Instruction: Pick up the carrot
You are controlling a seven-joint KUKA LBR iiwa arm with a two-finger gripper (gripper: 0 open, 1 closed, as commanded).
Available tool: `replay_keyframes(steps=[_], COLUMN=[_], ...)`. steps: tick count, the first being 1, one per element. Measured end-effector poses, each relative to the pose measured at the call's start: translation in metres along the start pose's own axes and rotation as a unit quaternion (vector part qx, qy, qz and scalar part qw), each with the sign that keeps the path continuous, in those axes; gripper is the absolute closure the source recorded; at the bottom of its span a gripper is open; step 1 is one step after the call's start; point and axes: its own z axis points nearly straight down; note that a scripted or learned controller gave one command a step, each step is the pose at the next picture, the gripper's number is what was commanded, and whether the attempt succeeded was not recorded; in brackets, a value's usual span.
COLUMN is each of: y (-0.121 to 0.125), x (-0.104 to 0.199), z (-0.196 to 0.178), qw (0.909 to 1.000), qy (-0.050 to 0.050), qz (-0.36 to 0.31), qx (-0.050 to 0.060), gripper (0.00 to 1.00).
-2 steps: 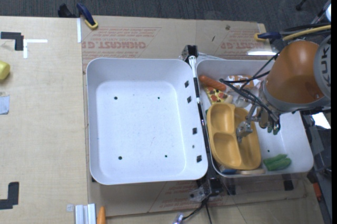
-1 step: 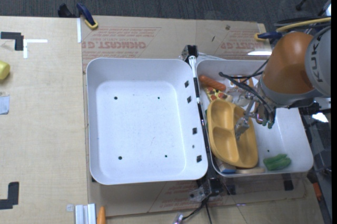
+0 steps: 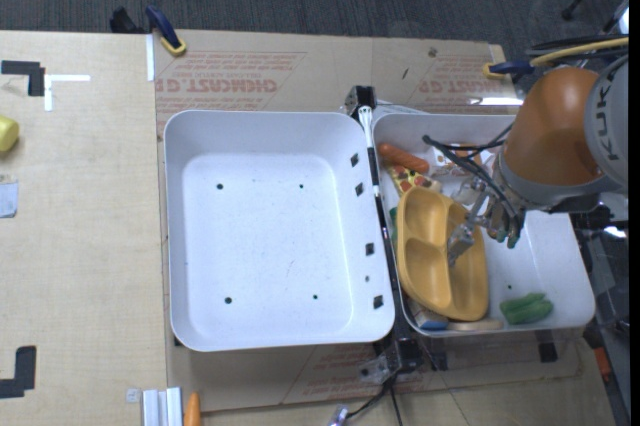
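Near right: green vegetable [image 3: 525, 308] in right bin [image 3: 560, 259], near corner.
Yellow dish [image 3: 440, 259] tilted along right bin's left wall.
Tool [image 3: 478, 232] low over dish's right edge; whether apart or together, cannot tell; nothing seen in it.
Far: carrot [image 3: 403, 158] lies at right bin's far-left corner, beyond dish, apart from tool.
Judgement: pick not done; reach, grasp, lift all remain.
Left bin [image 3: 270, 232] alongside on tabletop [image 3: 80, 244].

Orange carrot [image 3: 403, 158], white bins [image 3: 268, 126]

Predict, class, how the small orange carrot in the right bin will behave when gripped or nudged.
The small orange carrot looks smooth and tapered, so it could slip from a pinch. Its rounded shape suggests it may roll if nudged. Lying beside the yellow bowl-shaped dish, it probably leaves little approach room.
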Motion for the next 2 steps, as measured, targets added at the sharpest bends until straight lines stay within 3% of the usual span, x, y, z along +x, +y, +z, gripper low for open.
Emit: replay_keyframes(steps=[1,2], y=[0.0028,-0.0001], x=[-0.0118,-0.0049], z=[-0.0164,-0.0108], qw=[0.9998,1.0000], qy=[-0.019,-0.007], qz=[0.000,0.000], qx=[-0.004,0.000], gripper=[1.00,0.00])
